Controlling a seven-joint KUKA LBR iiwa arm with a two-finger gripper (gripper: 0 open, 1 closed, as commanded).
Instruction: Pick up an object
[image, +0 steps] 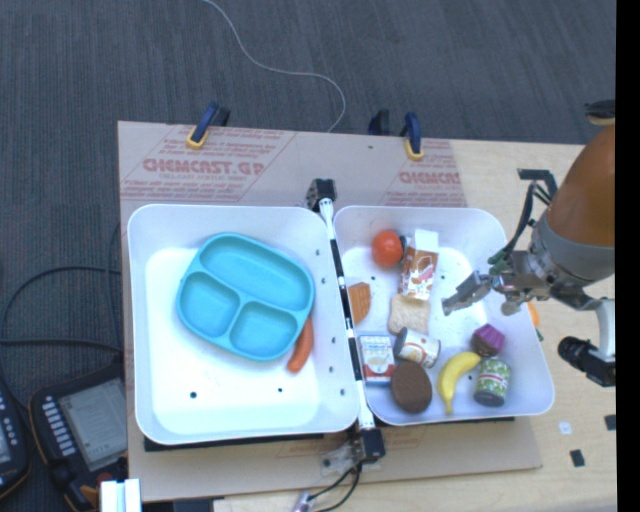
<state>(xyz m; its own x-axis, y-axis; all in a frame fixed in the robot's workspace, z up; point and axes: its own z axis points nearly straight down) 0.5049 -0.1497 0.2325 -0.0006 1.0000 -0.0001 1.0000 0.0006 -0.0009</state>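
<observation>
Because the toys crowd the right bin (515, 395), the gripper (470, 292) hovers at three o'clock above them, empty; whether its pincer is released, I cannot tell.

Yellow banana (456, 376) lying curved in the right bin (520, 400), between brown potato (409, 385) and green jar (492, 381).

Bright, even light from above

The white bins (240, 420) shine a bit, shadows are soft and small, and the picture looks a little fuzzy, maybe most at the dark carpet (60, 120) edges.
</observation>
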